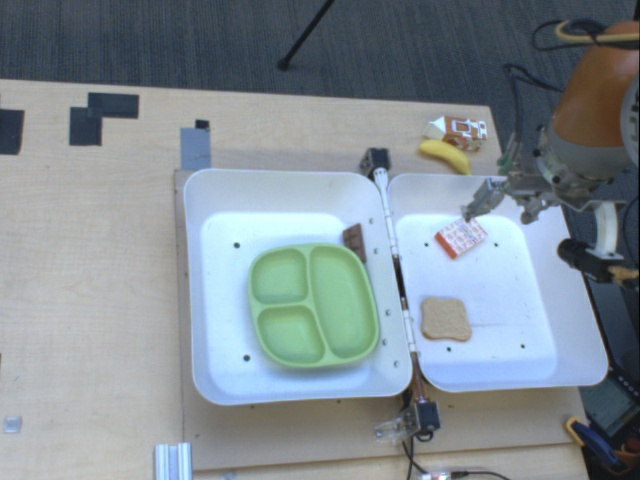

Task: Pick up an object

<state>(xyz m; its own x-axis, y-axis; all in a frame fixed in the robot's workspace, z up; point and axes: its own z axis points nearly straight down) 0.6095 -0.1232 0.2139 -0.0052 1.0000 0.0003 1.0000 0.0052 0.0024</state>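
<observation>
Fingers (505, 200) look spread open with nothing between them, hanging over the back edge of the right bin (560, 353). Just below-left of them a small red-and-white packet (461, 238) lies on the bin floor, and a slice of toast (445, 320) sits nearer the front. The left bin (215, 268) has a green divided plate (312, 306). A banana (444, 154) lies on the desk (90, 298) behind the bins.

Gripper (497, 196) low — fingers apart (arm right).

Bright, even overhead light, soft shadows, mild glare on the white bins (300, 193), slightly soft focus.
</observation>
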